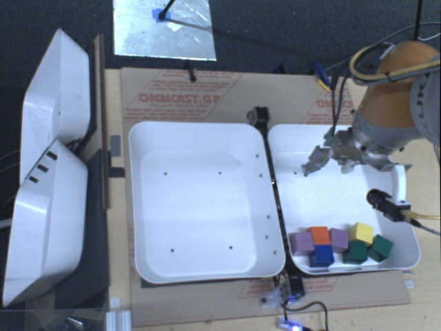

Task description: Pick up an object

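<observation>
Blocks cluster at the right bin's near edge; the gripper, fingers apart and empty, should descend over one outer block.

Dark carpet — shiny metal sheet

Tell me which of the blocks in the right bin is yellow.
The yellow block, the only one of that colour, sits in the cluster's back row, right of a purple block and above the two green blocks.

Blocks, small cubes: two purple, one orange, one blue, one yellow, two green; lay clustered, touching, along the right bin's near wall.
</observation>
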You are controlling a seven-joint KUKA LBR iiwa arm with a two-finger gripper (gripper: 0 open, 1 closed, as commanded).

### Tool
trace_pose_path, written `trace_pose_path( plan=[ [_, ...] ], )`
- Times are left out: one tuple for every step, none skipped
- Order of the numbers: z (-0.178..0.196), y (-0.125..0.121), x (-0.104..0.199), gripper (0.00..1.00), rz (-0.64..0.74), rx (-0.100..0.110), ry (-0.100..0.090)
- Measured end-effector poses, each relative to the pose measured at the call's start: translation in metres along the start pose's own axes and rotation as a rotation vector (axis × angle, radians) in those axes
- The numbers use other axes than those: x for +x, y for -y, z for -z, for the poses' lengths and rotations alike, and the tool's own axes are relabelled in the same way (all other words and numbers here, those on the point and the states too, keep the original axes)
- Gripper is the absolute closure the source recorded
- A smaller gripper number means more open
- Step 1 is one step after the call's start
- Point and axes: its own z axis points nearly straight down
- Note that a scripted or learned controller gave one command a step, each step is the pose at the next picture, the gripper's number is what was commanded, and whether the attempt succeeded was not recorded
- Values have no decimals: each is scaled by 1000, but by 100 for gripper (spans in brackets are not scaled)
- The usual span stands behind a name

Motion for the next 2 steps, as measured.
trace_pose_path(
  plan=[
    [0, 0, 0, 0, 0, 0, 0],
    [-61, 3, -5, 0, -1, 5, 0]
  ],
)
